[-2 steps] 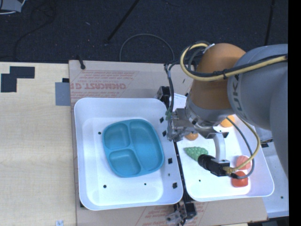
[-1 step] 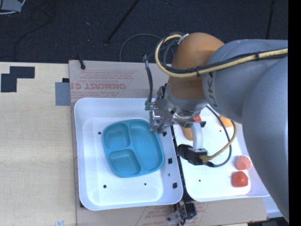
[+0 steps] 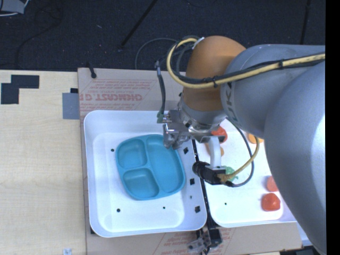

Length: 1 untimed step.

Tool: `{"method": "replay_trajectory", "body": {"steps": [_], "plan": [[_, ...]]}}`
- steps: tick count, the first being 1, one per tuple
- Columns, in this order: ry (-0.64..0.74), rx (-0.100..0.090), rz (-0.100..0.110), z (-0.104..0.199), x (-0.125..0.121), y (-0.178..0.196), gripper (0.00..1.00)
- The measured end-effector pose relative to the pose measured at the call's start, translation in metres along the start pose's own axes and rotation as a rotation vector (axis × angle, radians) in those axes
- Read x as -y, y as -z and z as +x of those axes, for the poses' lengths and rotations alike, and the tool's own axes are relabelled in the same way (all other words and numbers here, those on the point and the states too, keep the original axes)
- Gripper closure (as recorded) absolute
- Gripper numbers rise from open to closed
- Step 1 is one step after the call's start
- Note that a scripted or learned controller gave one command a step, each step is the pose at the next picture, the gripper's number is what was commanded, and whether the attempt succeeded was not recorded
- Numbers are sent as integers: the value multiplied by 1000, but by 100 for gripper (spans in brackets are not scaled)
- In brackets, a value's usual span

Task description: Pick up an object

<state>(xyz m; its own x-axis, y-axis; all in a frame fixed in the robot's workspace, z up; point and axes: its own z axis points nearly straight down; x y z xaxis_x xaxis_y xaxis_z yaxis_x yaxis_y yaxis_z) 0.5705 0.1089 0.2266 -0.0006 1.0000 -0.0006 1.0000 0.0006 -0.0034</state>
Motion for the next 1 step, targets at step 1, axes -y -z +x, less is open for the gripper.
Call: {"method": "replay_trajectory", "body": {"steps": [1], "plan": [[-1,1,3,1,10,-8,100]]}}
